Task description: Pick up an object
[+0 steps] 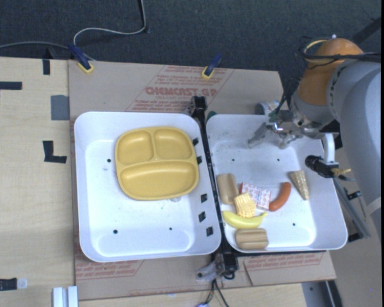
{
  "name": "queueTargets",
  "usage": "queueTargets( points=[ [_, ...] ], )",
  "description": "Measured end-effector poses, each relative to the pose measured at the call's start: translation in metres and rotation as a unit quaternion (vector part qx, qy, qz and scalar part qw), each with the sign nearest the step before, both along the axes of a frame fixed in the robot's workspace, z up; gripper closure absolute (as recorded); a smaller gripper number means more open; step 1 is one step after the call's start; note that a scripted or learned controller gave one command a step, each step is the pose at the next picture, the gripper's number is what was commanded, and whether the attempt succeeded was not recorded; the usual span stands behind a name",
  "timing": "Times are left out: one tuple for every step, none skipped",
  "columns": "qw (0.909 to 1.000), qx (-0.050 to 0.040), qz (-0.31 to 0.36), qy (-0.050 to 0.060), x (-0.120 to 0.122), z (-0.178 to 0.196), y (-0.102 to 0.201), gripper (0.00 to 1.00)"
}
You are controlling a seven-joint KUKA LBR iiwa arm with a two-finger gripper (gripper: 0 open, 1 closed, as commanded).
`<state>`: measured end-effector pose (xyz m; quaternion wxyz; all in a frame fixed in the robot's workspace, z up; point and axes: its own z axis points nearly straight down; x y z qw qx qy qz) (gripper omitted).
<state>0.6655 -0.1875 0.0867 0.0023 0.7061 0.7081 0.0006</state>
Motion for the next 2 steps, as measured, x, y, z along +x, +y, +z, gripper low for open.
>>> queueTargets(
  points=[
    [1.0, 0.0001, -0.001, 0.001, -0.038, 0.0, 0.034, 0.0],
    [1.0, 0.0004, 0.0, 0.0, 0.004, 0.0, 0.026, 0.0]
  ],
)
